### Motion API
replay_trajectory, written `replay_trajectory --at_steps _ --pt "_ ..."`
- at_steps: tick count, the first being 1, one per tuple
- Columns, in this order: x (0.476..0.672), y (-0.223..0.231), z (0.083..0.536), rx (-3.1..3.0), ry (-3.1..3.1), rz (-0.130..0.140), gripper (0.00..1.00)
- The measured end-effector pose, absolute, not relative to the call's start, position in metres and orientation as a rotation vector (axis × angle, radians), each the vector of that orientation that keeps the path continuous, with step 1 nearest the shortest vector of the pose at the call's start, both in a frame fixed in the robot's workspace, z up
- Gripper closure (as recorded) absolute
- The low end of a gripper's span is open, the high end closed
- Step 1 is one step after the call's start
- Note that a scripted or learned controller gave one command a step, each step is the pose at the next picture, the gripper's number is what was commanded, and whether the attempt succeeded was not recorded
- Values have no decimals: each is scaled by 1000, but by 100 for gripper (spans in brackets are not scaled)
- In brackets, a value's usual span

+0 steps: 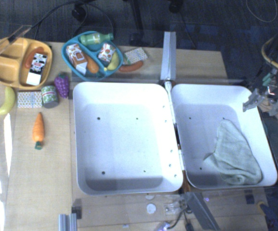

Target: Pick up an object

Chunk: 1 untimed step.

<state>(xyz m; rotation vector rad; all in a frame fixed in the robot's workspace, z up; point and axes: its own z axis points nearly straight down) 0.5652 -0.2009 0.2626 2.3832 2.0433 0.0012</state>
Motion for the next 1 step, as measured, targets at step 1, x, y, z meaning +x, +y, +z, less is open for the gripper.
replay_trajectory --at_steps 1 --pt "500 -182 98 2502 1885 11 0"
